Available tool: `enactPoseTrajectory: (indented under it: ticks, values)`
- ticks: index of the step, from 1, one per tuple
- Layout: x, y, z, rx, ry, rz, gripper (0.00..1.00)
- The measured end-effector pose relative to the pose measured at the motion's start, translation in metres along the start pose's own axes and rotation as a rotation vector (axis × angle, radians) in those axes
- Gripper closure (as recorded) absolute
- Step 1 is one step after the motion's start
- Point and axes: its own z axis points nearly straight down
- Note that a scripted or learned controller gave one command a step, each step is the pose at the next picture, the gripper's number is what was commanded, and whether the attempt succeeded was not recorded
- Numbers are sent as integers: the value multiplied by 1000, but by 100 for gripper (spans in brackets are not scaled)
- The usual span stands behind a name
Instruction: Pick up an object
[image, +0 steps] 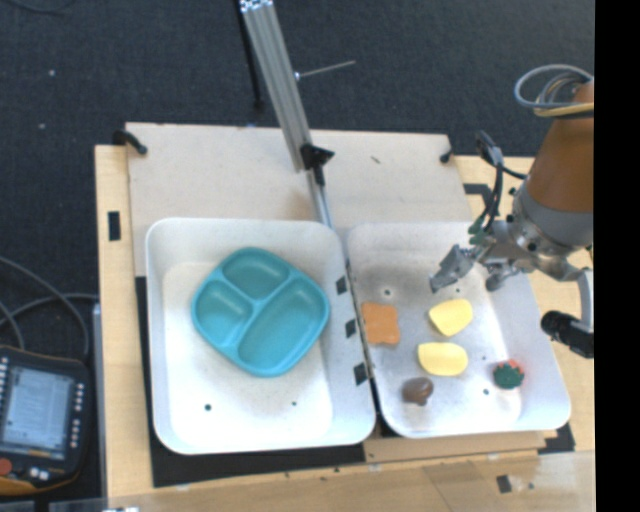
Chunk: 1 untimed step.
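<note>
Hovered over the upper part of the right bin (520, 400): the gripper (472, 268), fingers spread wide apart with nothing between them, below the grey arm (560, 170) at the right edge of the frame. Lay just below it, two yellow pieces: the upper yellow piece (451, 317) and the lower yellow piece (441, 358), close together but apart. Sat left of those, an orange block (380, 324); lower centre, a brown lump (418, 390); lower right, a small green and red object (509, 375). Rested in the left bin (170, 420), a teal compartment tray (261, 310).
</note>
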Motion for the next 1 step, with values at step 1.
enactPoseTrajectory:
  ticks: [1]
  values:
    - [0, 0, 0, 0, 0, 1, 0]
